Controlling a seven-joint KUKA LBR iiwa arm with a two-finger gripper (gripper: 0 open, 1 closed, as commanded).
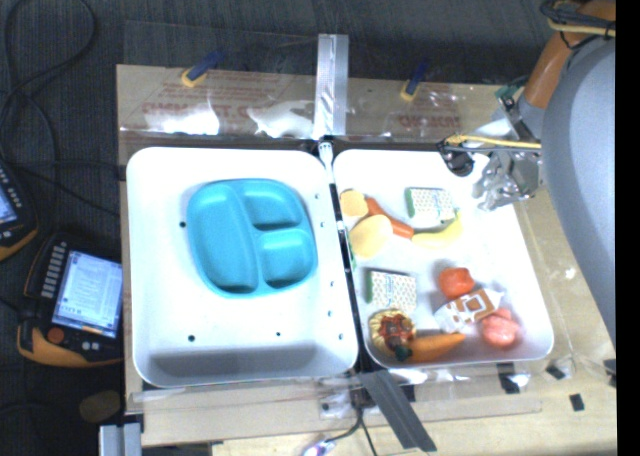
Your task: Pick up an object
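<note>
The right white bin [530,274] holds several toy foods. A green-and-white box [429,206] lies over a yellow banana [443,232] near the back. A yellow round fruit [371,235] and an orange piece [393,223] sit by the divider. Toward the front are a second green-and-white box [390,289], a red tomato [456,280], a white-and-orange carton [468,308], a red berry [500,328], a carrot [436,346] and a dark round piece [390,327]. My gripper [497,187] hangs over the bin's back right corner, right of the first box, with nothing seen in it.
The left white bin [160,324] carries a blue divided plate [252,234]. A metal post [332,84] rises at the back between the bins. A handheld screen [85,294] and cables lie off the bench at left. The grey arm [600,174] fills the right side.
</note>
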